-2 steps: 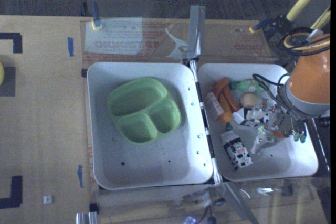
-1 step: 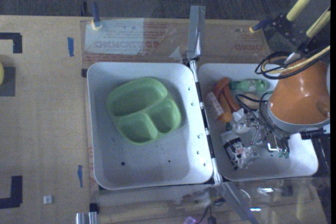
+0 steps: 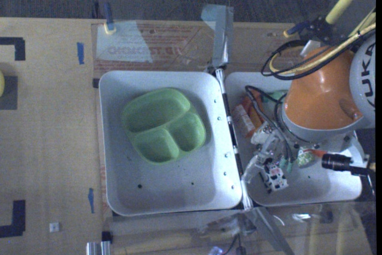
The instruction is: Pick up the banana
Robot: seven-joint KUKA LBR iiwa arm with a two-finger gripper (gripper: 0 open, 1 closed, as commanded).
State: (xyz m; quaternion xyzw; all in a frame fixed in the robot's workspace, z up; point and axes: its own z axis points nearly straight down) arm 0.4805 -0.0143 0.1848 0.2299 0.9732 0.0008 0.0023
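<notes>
Camera view. The arm (image 3: 322, 92) reaches over the right bin (image 3: 334, 191), and the pincer (image 3: 268, 167) hangs low at that bin's left side, among small clutter. We cannot tell whether it is released or clenched. We cannot place the banana: the arm covers much of the right bin, so its position relative to the pincer is unknown. The left bin (image 3: 119, 188) holds a green tray (image 3: 164, 125). We judge a banana light, soft and easily bruised, best taken across its middle.
</notes>
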